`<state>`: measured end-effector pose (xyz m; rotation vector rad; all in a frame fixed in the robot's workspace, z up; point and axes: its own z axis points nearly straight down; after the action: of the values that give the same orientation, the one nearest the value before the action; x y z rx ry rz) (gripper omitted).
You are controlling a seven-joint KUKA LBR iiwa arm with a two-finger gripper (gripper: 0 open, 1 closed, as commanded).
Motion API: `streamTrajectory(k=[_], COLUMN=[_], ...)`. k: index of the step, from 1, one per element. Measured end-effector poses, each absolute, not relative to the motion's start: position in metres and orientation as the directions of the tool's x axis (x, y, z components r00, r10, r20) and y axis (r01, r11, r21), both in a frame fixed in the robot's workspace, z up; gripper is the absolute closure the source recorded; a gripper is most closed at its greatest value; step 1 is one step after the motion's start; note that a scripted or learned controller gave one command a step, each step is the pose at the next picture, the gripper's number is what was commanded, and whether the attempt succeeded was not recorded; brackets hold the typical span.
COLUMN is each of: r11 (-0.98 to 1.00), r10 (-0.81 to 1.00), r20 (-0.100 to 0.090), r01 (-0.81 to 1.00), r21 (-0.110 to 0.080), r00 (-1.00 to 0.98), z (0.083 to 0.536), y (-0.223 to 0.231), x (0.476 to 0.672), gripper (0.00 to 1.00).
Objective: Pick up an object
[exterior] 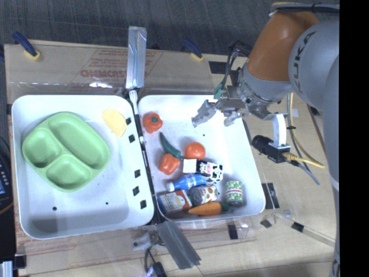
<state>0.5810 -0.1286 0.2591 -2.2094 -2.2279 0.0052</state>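
The gripper point(218, 113) is seen above the upper part of the right bin point(253, 183), its fingers spread wide and nothing held between them, so the approach step is judged to be in hand. The objects lie below it in that bin: a tomato point(151, 122) by the divider, and a crowded cluster toward the near wall. For the next move, a descent onto one well-separated piece would be called for, the tomato being the easiest candidate.
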Motion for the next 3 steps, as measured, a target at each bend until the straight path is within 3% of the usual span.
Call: streamTrajectory(k=[1,2,3], r11=[0.054,0.086,0.089], r10=[0.999,0.996,0.996], r20=[0.000,0.001,0.000], r01=[0.999,0.996,0.996], r21=[-0.002,-0.002,-0.004], r00=[-0.054,-0.086,-0.089], z=[0.091,0.092,0.102], y=[-0.137,-0.106,-0.107], x=[0.553,0.601,0.601], gripper=[0.00,0.00,1.00])
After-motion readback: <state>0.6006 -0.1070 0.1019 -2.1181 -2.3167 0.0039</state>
